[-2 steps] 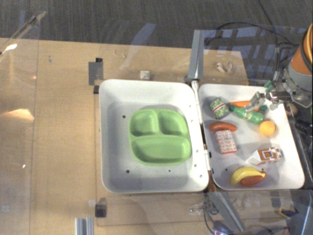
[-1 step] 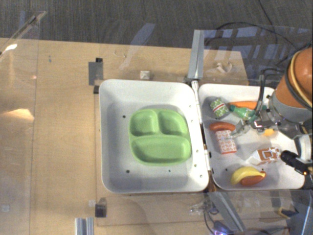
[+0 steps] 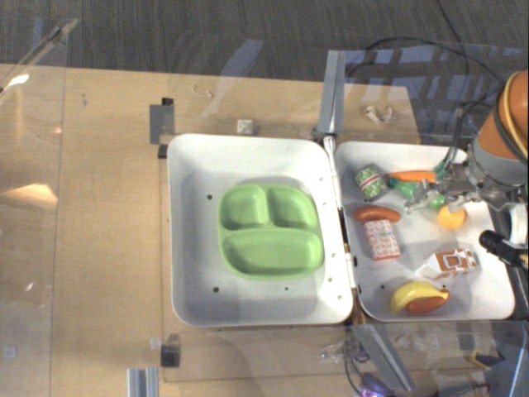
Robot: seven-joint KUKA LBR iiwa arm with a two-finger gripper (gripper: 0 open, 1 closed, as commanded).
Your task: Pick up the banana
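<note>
The yellow banana (image 3: 412, 293) lies near the front edge of the right bin (image 3: 488, 308), curved, with a red sausage-shaped piece (image 3: 427, 305) tucked against its front right side. My gripper (image 3: 424, 199) is over the back half of the same bin, well behind the banana, between a green item (image 3: 405, 188) and a small orange fruit (image 3: 451, 217). Nothing shows in its grasp. The arm's orange band (image 3: 514, 121) is at the right edge.
The right bin also holds a green can (image 3: 370, 181), a carrot (image 3: 411, 175), a red sausage (image 3: 377, 214), a red-and-white packet (image 3: 382, 240) and a small white-and-brown carton (image 3: 454, 261). The left bin (image 3: 190, 222) holds a green divided plate (image 3: 269, 229).
</note>
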